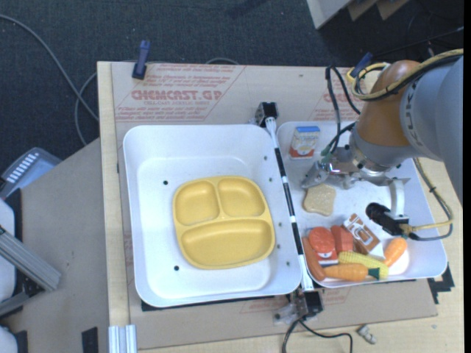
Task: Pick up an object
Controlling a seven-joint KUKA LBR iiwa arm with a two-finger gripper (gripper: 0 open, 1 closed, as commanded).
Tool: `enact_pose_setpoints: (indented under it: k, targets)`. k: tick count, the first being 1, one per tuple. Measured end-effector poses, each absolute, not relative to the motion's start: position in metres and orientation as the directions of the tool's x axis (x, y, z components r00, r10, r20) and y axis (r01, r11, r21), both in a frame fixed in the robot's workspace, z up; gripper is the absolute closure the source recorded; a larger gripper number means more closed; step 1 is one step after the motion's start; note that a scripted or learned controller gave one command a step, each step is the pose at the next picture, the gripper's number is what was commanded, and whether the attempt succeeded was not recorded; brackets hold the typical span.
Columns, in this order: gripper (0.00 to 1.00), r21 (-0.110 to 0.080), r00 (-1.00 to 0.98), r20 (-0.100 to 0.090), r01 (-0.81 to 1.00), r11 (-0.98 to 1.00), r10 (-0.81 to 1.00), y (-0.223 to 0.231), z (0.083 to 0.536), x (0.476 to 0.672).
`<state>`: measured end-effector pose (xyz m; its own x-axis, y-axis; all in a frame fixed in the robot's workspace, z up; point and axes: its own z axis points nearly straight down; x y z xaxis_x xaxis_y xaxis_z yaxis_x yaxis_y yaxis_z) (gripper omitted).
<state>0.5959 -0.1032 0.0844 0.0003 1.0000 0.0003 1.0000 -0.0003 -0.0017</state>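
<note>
Two white bins sat side by side on the table: left bin kept for the yellow tray, right bin crowded with toy food. Hovered low over the bread slice, jaws apparently unladen; spread impossible to judge, fingertips blurred against clutter.

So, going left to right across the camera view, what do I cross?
Yellow tray in the left bin → divider between the bins → bread slice in the right bin → small carton → carrot.
</note>
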Motion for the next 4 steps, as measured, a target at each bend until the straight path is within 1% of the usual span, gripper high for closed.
enact_pose_setpoints:
  k: [1, 2, 3, 4]
  targets:
    - [0.0, -0.002, 0.001, 0.001, 1.0, -0.001, 1.0, -0.095, 0.084, 0.574]
    - [0.0, -0.003, 0.001, 0.002, 1.0, -0.001, 1.0, -0.092, 0.084, 0.573]
    - [0.0, -0.002, 0.0, 0.001, 1.0, 0.0, 1.0, -0.094, 0.084, 0.561]
    - [1.0, 0.001, 0.001, 0.001, 1.0, -0.001, 1.0, -0.094, 0.095, 0.562]
